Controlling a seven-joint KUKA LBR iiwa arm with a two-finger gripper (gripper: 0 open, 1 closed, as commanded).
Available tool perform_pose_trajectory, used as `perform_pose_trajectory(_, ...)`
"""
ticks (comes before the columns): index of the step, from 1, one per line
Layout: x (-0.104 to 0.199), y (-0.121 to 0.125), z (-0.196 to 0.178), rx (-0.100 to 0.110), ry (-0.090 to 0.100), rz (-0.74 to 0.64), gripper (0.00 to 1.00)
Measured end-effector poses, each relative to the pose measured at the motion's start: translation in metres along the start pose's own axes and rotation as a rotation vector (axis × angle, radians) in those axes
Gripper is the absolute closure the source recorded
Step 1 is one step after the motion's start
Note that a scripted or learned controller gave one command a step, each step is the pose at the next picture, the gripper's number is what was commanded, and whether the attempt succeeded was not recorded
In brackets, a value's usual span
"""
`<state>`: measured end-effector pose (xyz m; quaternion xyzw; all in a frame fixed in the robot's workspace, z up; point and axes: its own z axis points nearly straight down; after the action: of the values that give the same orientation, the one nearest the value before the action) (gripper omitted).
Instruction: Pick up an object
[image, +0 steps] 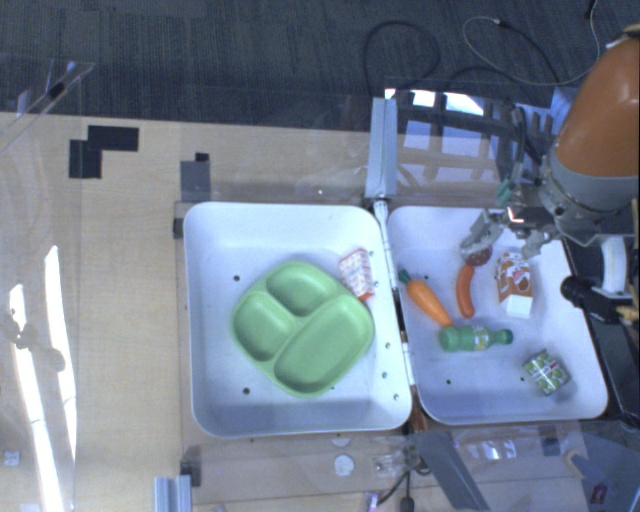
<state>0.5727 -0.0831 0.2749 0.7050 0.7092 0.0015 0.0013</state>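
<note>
Nearest you, a small green-wrapped packet (545, 372) lies at the five o'clock corner of the right bin (590, 405). Just beyond it, toward nine o'clock, you see a green bottle (474, 338) on its side, with a carrot (427, 299) slanting off its ten o'clock end. An orange sausage (465, 289) stands lengthwise between the carrot and a small carton (514, 282). In the left bin (215, 400) sits a green divided plate (303, 327), and a red-and-white packet (356, 273) rests at its two o'clock edge. Farthest back, the gripper (505, 236) hangs over the right bin's twelve o'clock side, fingers spread apart and holding nothing, just above the sausage and carton.
</note>
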Motion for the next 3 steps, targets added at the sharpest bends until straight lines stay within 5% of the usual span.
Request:
perform_pose_trajectory(1, -0.002, -0.014, 0.1, 0.001, 0.0, -0.037, 0.0)
perform_pose_trajectory(2, -0.005, 0.017, 0.186, -0.008, -0.001, -0.179, 0.0)
perform_pose_trajectory(3, -0.003, 0.019, 0.174, -0.015, 0.0, -0.182, 1.0)
